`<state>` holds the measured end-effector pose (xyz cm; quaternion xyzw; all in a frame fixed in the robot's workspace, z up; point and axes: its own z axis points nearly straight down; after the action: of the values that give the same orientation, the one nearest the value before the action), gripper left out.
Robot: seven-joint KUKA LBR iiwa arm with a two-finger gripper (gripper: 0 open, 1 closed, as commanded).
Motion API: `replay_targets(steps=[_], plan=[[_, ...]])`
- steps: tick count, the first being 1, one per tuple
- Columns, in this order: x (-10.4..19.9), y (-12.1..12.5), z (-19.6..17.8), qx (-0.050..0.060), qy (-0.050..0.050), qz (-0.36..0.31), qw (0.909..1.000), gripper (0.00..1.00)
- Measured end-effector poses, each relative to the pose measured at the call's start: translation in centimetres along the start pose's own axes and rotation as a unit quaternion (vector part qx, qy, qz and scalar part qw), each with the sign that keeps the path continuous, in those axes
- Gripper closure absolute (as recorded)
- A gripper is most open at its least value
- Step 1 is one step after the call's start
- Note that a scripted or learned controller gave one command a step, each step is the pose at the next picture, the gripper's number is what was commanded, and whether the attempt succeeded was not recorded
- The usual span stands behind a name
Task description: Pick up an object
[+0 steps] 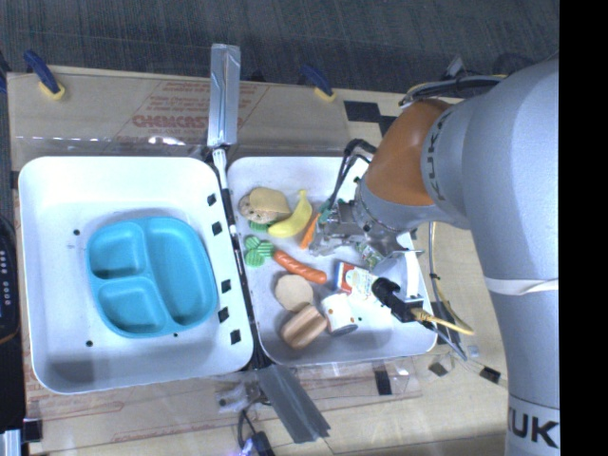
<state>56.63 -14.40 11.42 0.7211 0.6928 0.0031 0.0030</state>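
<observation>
No single target is set; the likeliest picks are the orange piece (309,230) and the banana (294,220), both in the upper middle of the right bin (285,167), the orange piece touching the banana's right side. The gripper (331,228) sits low, just right of the orange piece. Can't tell how wide the claw is open or whether it has anything; wrist and clutter hide that. Main risk is crowding: those 2 items touch, and the bun (265,203) is just left of the banana, so a close could catch 2 things or shove one aside and come up with nothing. The orange piece is thin and leans on the banana, so it likely rolls or slips out of a pinch. The banana is curved and smooth, so an off-centre grip could squirt it out. Below sit a sausage (300,266), a green piece (256,251), a potato (293,291), a roll (304,326) and 2 cans (339,313), all close together, so a sideways drift would knock them. The near wall of the bin is another thing the wrist could clip. The left bin (57,255) with the blue plate (152,274) is well apart, no risk there.
</observation>
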Motion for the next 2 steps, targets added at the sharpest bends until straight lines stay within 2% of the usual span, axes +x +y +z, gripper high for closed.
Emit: replay_targets(steps=[1,2], plan=[[0.0,0.0,0.0,0.000,0.000,0.000,1.0000,0.00],[1.1,-0.8,2.3,0.007,0.001,-0.063,0.9980,0.00]])
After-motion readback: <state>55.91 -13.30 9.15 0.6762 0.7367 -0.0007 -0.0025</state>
